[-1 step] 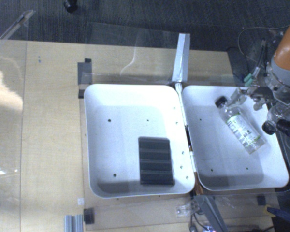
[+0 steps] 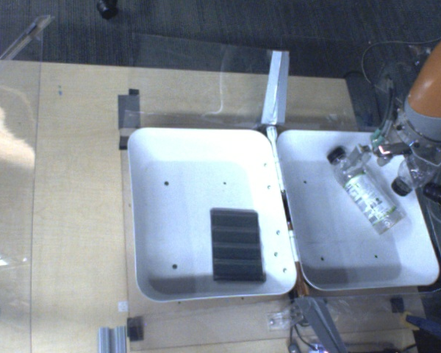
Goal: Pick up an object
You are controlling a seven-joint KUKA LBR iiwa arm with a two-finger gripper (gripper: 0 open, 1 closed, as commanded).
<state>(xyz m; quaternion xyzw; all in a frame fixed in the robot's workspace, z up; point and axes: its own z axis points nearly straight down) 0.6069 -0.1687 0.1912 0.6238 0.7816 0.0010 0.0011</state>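
Nothing lifted yet: clear bottle [image 2: 364, 188] lies flat in right bin [image 2: 316, 271], black ridged block [image 2: 237, 245] in left bin [image 2: 154, 197]. Hand [image 2: 397, 153] is seen at the right bin's far edge; grip state cannot be told.

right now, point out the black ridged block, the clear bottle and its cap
black ridged block [image 2: 237, 245], camera view, middle of its top face
clear bottle [image 2: 367, 195], camera view, on its label
bottle cap [image 2: 335, 154], camera view, dark cap end
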